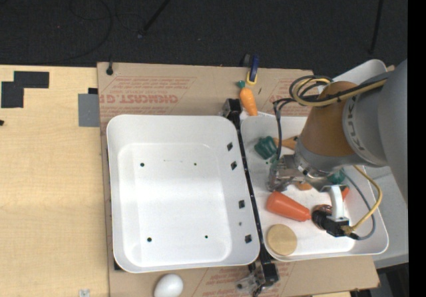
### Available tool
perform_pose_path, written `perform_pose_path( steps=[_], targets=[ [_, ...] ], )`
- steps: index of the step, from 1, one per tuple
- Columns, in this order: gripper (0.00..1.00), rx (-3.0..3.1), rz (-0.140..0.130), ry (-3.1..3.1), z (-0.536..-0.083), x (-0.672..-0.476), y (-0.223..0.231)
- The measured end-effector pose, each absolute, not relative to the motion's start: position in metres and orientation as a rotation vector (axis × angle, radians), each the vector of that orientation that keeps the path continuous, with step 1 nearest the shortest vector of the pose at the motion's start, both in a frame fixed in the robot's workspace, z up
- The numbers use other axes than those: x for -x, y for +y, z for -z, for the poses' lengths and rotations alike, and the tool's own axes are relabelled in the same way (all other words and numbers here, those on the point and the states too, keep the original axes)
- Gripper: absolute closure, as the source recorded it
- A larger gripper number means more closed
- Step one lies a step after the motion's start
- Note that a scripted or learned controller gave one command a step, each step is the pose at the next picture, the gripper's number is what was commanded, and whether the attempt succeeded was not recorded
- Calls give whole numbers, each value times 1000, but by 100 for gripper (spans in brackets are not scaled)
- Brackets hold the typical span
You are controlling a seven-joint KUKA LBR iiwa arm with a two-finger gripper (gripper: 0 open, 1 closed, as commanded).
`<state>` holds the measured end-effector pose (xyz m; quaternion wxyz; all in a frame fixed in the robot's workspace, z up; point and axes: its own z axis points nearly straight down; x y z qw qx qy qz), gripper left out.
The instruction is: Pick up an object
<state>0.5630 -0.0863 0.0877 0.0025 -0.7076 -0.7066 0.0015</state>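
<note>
My gripper (282, 178) is low inside the right bin (377, 244), under the grey and orange wrist. An orange cone-shaped object (287, 206) lies just below it, close to the tip. A green object (265, 148) sits up and to the left of the gripper near the bin's left wall. A tan round disc (282, 240) rests at the bin's near left corner. A teal piece (337, 176) and a red and white piece (340, 194) lie to the gripper's right, partly hidden by the wrist. I see nothing lifted.
The left bin (120, 156) lies beside the right one, with a black divider strip (241, 182) between them. An orange clamp (248, 102) and a blue and yellow clamp (252, 70) sit behind the bins. A white ball (169, 285) lies on the bench in front.
</note>
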Motion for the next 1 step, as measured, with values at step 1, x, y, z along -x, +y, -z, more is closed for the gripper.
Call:
perform_pose_path(
  steps=[1],
  targets=[
    [0, 2221, -1, -2220, -88, -531, -83]
  ],
)
